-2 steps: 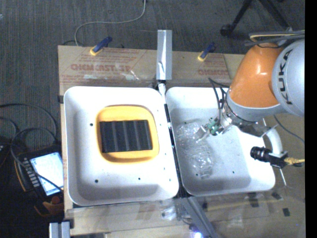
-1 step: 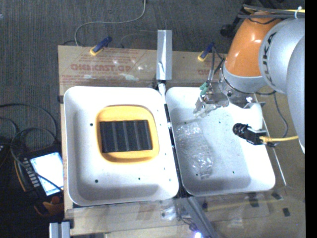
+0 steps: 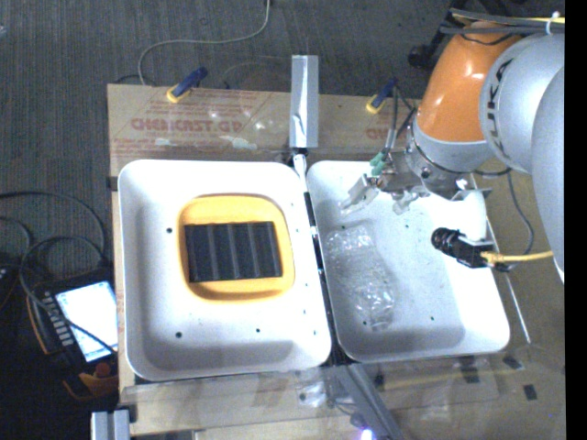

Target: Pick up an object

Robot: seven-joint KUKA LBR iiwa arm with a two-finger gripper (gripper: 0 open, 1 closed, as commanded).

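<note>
Hovering over the right bin (image 3: pixel 477 333), the gripper (image 3: pixel 381 193) is sitting w/ fingers spread, grasping nothing, likely lining up a descent. A clear plastic bottle (image 3: pixel 360 273) is lying flat at approx. 6 o'clock from it. A yellow tray (image 3: pixel 237 248) is resting in the left bin (image 3: pixel 147 337).
</note>
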